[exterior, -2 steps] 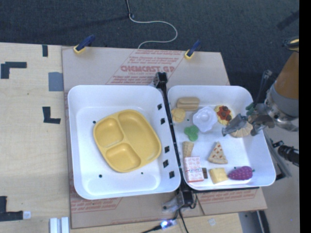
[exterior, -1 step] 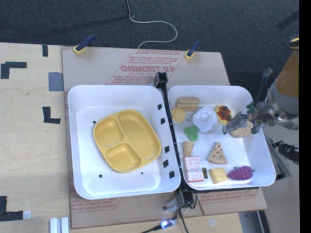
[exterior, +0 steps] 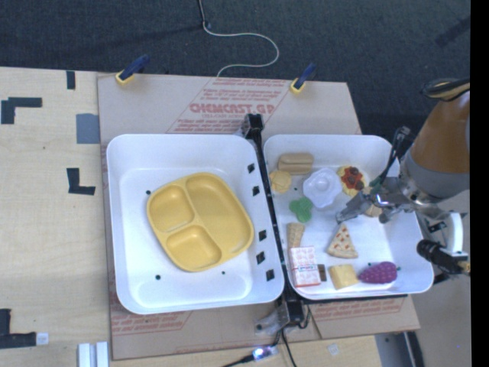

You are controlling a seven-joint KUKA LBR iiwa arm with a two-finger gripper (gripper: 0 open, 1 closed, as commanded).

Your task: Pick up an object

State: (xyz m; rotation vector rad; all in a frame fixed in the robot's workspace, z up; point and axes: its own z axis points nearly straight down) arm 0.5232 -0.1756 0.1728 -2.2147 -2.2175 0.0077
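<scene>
Now | gripper [exterior: 345, 214] low in right bin [exterior: 397, 281], just above the pizza slice [exterior: 343, 243] | claw state: cannot tell | yellow tray [exterior: 200, 220] well left of it

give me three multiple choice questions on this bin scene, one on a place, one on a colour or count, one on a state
1. Where does the yellow tray lie?
A. in the left bin
B. in the right bin
C. on the cardboard outside both bins

2. What colour is the bunch of toy grapes?
A. green
B. purple
C. orange

3. How are the compartments of the yellow tray?
A. heaped with toy food
B. covered by a lid
C. bare

Answers:
1. A, the tray rests on the floor of the left bin, while the toy food sits in the right bin.
2. B, the grapes at the right bin's near corner are purple, beside a pale yellow block.
3. C, all three compartments show plain yellow with nothing in them.

The end effector is over the right bin, just above the pizza slice.
</scene>
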